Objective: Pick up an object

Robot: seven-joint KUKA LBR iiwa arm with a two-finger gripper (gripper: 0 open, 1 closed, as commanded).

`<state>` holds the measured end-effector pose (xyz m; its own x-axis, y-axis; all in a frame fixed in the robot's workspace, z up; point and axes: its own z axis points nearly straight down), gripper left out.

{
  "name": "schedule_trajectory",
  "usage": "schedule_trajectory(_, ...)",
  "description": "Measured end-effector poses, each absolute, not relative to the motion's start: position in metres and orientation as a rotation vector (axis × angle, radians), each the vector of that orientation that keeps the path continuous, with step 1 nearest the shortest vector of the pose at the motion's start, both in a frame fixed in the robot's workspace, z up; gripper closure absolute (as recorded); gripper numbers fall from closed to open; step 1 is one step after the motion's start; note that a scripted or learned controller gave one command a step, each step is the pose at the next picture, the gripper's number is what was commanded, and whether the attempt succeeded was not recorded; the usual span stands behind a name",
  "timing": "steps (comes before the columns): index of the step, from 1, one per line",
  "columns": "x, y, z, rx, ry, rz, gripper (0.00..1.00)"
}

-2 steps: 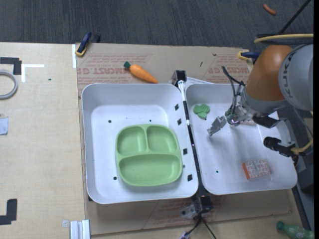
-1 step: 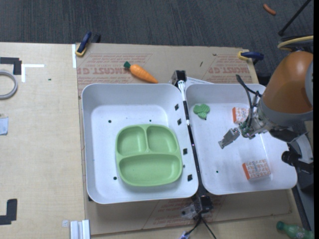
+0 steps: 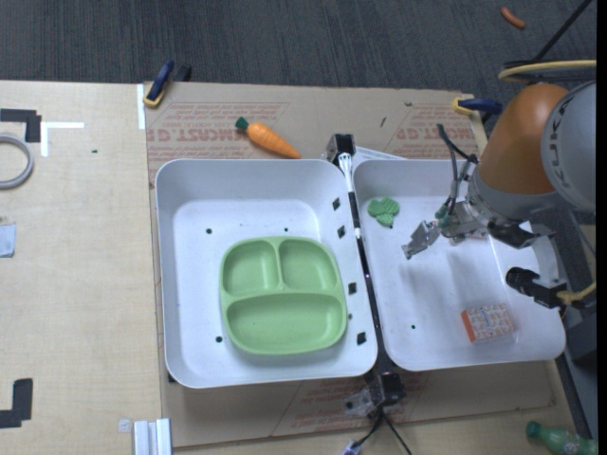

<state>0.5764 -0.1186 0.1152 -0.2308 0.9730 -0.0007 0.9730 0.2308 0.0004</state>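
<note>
Since my arm's metal two-finger gripper [image 3: 417, 245] hangs over the right white bin [image 3: 427, 330] near the small green leafy toy [image 3: 384, 210], I can't tell its grip state.

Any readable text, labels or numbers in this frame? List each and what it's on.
Red print on the cardboard sheet under the bins, top left strip: looks like mirrored or inverted lettering, not reliably readable.
Red print on the same cardboard, top right near: too blurred to read.
Small orange and white packet in the right bin: patterned face, print too small to read.
</note>
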Motion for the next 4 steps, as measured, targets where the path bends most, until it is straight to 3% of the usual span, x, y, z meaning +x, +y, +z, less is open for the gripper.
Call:
schedule_trajectory(1, 0.503, -0.124, 0.247, 1.845, 2.540, 0.000, 0.00)
schedule_trajectory(2, 0.565, -0.125, 0.210, 1.805, 2.570, -0.001, 0.00)
schedule_trajectory(3, 0.622, -0.147, 0.100, 1.487, 2.759, 0.003, 0.00)
schedule_trajectory(4, 0.623, -0.157, 0.098, 1.169, 2.905, 0.005, 0.00)
